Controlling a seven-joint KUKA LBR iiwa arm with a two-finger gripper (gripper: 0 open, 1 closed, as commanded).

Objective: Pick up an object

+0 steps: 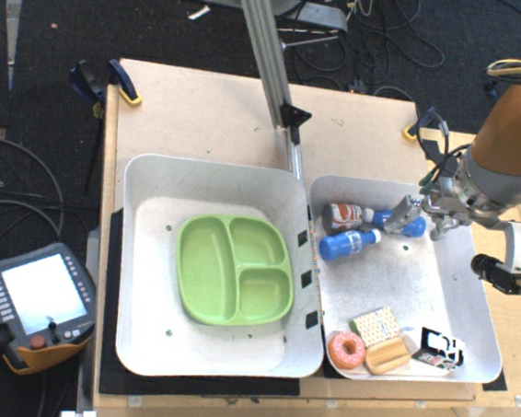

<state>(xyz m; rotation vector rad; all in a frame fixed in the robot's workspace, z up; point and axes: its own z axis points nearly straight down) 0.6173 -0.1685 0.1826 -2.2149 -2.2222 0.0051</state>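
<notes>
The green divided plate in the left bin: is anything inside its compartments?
All three compartments of the green divided plate look bare, with no food or object in them. It lies flat in the left bin; the bin floor beneath the plate is covered and cannot be seen.

Green divided plate (235, 270) in left bin (137, 236); teach pendant (33, 304) on floor.

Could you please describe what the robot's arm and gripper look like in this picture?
The arm has a rounded orange band above a grey wrist section. Thin dark cables loop along its left side, and yellow and dark cables lie over its top. The gripper is a small grey metal assembly; its details are too small to tell.
</notes>
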